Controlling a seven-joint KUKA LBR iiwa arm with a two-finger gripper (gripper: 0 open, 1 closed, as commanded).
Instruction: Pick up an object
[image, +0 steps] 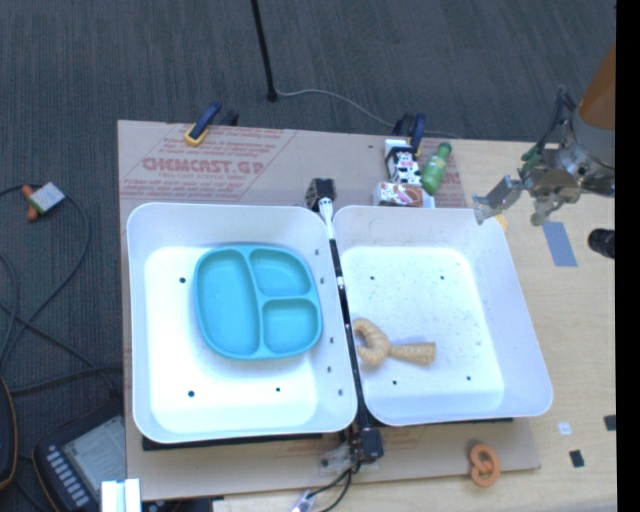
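Note:
A tan knotted rope-like piece (388, 346) lies in the right bin (480, 300), near its front left corner. In the left bin (165, 380) rests a blue three-compartment plate (258, 302). My gripper (517, 207) hangs above the right bin's far right corner, well away from the tan piece. Its fingers (489, 204) are spread open with nothing between them.
A green bottle (434, 168) and a small printed pack (402, 178) sit just beyond the right bin's far rim. An orange ring (484, 464) lies on the bench in front of the right bin. Blue clamps (204, 122) grip the back of the board.

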